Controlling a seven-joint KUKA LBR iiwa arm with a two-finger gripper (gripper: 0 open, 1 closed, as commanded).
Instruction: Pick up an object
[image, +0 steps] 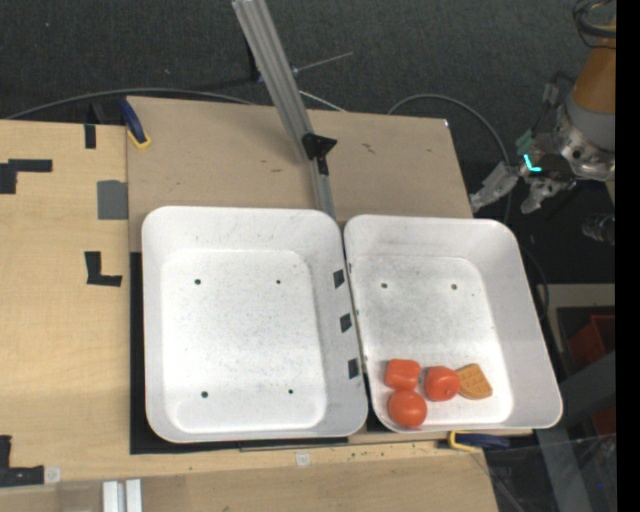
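Three small red round objects (403, 374), (441, 383), (407, 408) lie clustered in the near corner of the right bin (500, 300), with an orange-brown wedge-shaped piece (474, 382) just to their right. My gripper (515, 188) hangs off the bench beyond the right bin's far right corner, well away from the objects. Its two fingers are spread apart with nothing between them. The orange band of the arm (597, 80) shows at the upper right.
The left bin (240, 320) sits beside the right one, joined by a divider with black clips. A slanted metal rail (290, 100) crosses the back of the bench. Black tape marks and a blue clamp (135, 125) lie at the left.
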